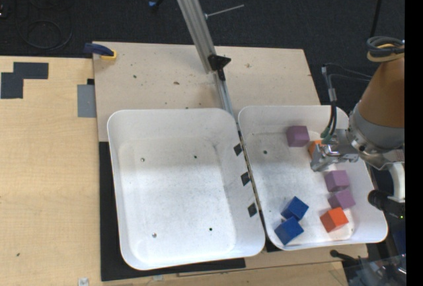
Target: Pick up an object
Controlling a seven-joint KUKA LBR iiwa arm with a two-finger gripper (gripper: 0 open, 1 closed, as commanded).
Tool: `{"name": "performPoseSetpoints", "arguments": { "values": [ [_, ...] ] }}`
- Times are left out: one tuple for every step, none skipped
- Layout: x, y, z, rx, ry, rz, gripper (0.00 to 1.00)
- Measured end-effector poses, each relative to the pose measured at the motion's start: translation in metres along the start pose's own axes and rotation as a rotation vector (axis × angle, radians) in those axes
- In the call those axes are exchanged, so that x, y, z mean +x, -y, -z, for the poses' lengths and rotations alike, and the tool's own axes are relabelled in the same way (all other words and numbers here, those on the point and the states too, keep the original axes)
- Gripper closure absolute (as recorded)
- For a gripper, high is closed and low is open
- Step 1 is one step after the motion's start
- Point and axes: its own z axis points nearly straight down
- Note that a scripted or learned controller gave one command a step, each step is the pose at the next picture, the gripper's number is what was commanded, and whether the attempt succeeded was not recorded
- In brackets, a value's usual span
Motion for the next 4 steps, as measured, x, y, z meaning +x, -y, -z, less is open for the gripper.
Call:
{"name": "performPoseSetpoints", "arguments": {
  "values": [
    [0.040,-0.017,0.005,0.002,-0.002,0.002,1.00],
    [0.094,-0.033,0.015,0.002,-0.001,0.004,1.00],
    [0.145,-0.044,0.022,0.002,-0.002,0.004,1.00],
    [0.190,-0.060,0.010,0.004,-0.001,0.003,1.00]
  ]
}}
